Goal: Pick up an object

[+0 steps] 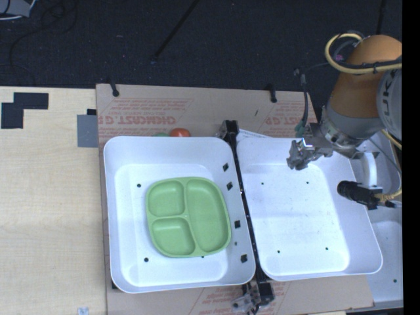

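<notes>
A light green plate with three compartments lies flat in the middle of the left bin. My gripper hangs over the far part of the right bin, well to the right of the plate. Nothing shows beneath it or between its tips. A small red and green object peeks out just behind the far rim of the left bin.
A black divider with clips runs between the two bins. A black cylindrical part sticks out over the right bin's right rim. The bins rest on a cardboard sheet. The wooden bench stretches to the left.
</notes>
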`<state>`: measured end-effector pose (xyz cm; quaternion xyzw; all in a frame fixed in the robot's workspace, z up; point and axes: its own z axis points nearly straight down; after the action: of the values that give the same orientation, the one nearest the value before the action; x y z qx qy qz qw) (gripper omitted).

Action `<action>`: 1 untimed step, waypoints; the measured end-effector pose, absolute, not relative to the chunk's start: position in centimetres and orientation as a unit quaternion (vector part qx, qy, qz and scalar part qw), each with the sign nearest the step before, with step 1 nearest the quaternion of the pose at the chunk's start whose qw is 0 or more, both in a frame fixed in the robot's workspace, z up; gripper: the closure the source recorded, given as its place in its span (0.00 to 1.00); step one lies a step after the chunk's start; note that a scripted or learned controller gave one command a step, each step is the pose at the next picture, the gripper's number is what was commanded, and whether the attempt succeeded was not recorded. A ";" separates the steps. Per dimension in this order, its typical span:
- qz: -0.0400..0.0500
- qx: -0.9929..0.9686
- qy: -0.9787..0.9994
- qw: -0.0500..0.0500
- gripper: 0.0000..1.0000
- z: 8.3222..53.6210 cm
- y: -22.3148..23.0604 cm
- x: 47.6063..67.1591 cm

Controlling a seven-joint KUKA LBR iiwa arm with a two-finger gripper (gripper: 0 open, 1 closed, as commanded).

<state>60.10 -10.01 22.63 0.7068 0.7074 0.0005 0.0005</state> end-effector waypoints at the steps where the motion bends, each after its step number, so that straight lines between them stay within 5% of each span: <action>1: -0.001 0.706 0.708 -0.003 1.00 21.6 -4.5 58.8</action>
<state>58.78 -4.51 21.62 0.7058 0.7084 -0.0010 -0.0026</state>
